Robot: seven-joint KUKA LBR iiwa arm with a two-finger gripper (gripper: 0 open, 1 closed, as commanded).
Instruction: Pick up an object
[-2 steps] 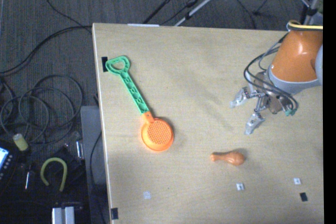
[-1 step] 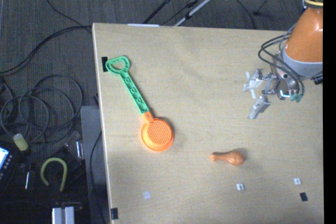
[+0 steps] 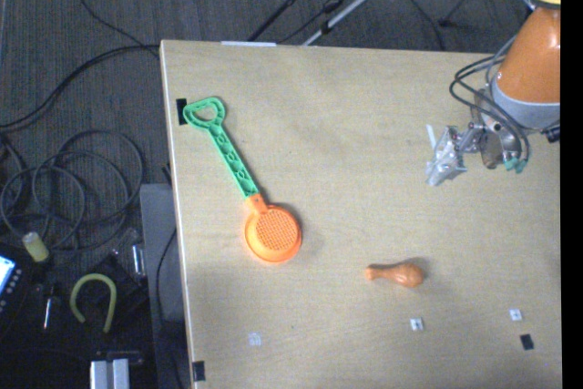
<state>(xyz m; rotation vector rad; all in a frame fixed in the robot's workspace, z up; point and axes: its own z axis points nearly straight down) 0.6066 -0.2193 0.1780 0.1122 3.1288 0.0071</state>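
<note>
Nearest the camera, at about five o'clock on the bench [image 3: 346, 105], lies a small orange gourd-shaped piece [image 3: 397, 274], which I judge light, hard and apt to roll, so I would pinch it across its fat end. Further back, at nine o'clock, the strainer spoon [image 3: 239, 180] with its green handle and orange head looks like stiff, light plastic, best taken across the handle. Farthest, at three o'clock, my gripper [image 3: 448, 158] hangs from a bent wrist above bare bench, grasping nothing; whether it is spread or clenched I cannot tell.
</note>
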